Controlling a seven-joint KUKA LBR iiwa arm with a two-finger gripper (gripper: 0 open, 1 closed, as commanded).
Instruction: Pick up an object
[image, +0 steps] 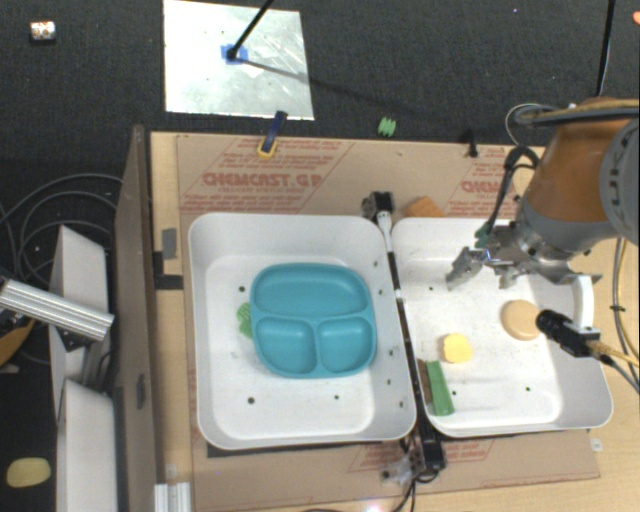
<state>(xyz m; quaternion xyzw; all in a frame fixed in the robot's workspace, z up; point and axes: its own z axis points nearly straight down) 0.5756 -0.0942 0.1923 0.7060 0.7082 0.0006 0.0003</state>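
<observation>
Looking down at a slant, you see two white bins side by side on the surface.
Arm: reaches in from your right, over the right bin (590, 405).
Claw (478, 265): hovers over the right bin's upper part, fingers parted, nothing between them.
Right bin: a tan disc (520, 319) near the right wall; a yellow piece (457, 349) lower down; a green stick (438, 387) just below it, by the left wall.
Left bin (215, 400): a blue tray (312, 318) with three compartments; a green item (244, 319) pokes out at its left edge.
</observation>
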